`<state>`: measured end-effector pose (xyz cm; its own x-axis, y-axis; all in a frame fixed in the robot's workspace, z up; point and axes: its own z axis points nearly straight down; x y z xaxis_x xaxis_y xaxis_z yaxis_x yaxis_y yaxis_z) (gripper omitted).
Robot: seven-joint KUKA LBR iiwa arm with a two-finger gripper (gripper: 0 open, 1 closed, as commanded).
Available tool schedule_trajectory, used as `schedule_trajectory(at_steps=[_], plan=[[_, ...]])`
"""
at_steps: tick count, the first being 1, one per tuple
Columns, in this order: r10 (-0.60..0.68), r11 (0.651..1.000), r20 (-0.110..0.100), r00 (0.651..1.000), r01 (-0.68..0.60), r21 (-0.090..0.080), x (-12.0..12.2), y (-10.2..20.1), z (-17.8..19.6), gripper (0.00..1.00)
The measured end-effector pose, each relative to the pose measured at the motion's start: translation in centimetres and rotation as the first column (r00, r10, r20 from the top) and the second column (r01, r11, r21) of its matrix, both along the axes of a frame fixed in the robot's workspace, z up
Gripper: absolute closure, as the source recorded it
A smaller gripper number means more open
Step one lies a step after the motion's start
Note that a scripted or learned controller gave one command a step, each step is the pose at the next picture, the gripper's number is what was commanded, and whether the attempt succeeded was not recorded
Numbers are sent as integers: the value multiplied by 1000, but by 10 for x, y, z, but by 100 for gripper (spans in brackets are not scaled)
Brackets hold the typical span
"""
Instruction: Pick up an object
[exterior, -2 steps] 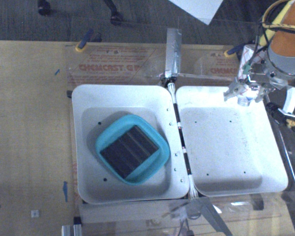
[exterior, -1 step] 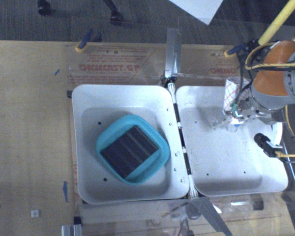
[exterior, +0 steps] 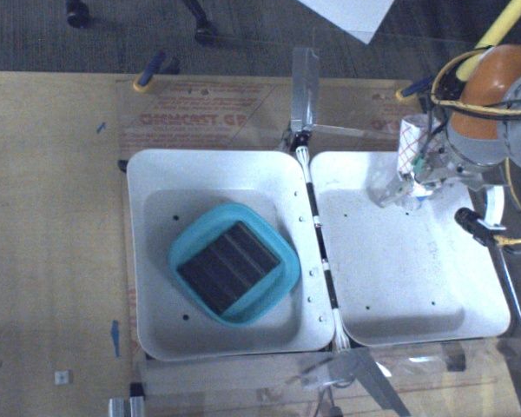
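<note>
A teal square dish (exterior: 280,254) lies in the left bin (exterior: 148,233), turned cornerwise. A black ridged slab (exterior: 227,266) rests on top of it. My gripper (exterior: 391,189) hangs over the far part of the right bin (exterior: 417,320), close to its back wall and well to the right of the dish. A small white piece with a red grid pattern (exterior: 412,148) sits right against the gripper's upper side. Whether it is held cannot be made out.
A metal post (exterior: 304,94) stands behind the seam between the two bins. The grey arm with its orange band (exterior: 495,81) comes in over the right bin's far right corner. A wooden bench top (exterior: 52,233) surrounds the bins.
</note>
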<state>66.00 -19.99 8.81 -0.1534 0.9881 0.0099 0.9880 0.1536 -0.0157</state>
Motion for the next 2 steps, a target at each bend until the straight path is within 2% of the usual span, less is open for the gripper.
schedule_trajectory(at_steps=[1,2], plan=[[107,994,-1,994,-107,-9,2,54,-1,0],[332,943,1,943,-332,-7,3,75,0,0]])
